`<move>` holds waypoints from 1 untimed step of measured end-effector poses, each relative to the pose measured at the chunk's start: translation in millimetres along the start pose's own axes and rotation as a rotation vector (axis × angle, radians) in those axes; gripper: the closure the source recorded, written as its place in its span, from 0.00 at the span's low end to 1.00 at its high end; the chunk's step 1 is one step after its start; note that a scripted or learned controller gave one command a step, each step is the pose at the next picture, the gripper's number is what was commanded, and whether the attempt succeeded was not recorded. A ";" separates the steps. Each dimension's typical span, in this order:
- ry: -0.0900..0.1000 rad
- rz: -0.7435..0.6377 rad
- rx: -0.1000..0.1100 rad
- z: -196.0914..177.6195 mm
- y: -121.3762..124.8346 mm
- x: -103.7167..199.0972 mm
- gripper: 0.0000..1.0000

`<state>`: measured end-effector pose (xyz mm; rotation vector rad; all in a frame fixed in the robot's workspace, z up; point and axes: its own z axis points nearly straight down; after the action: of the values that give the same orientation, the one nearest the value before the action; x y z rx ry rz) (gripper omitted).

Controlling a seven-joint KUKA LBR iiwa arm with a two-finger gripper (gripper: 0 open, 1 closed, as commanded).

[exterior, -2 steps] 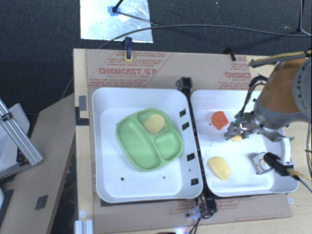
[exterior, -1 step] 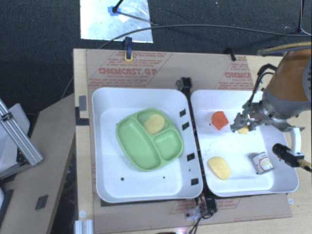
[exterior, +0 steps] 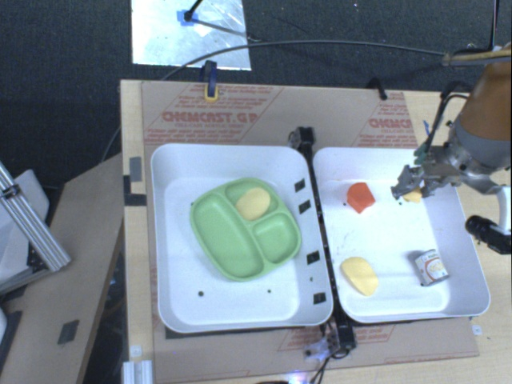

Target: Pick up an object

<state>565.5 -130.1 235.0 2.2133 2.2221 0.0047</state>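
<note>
My gripper [exterior: 410,187] hangs over the back of the right bin [exterior: 448,302], reaching in from the right. A small yellow piece [exterior: 413,198] shows right at its tip; whether it is held or lies on the bin floor is unclear. A red block [exterior: 360,197] sits to the left of the gripper, apart from it. Near the bin's front lie a yellow rounded object [exterior: 360,275] and a small can [exterior: 430,267] on its side.
The left bin [exterior: 184,294] holds a green divided tray [exterior: 240,232] with a yellow object [exterior: 254,204] in its back compartment. Black clips line the divider [exterior: 314,254] between the bins. An aluminium frame [exterior: 32,230] stands at far left.
</note>
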 end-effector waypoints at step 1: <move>0.002 -0.003 0.004 -6.6 -3.3 48.6 1.00</move>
<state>561.9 -81.4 241.5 2.2130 2.2289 0.0025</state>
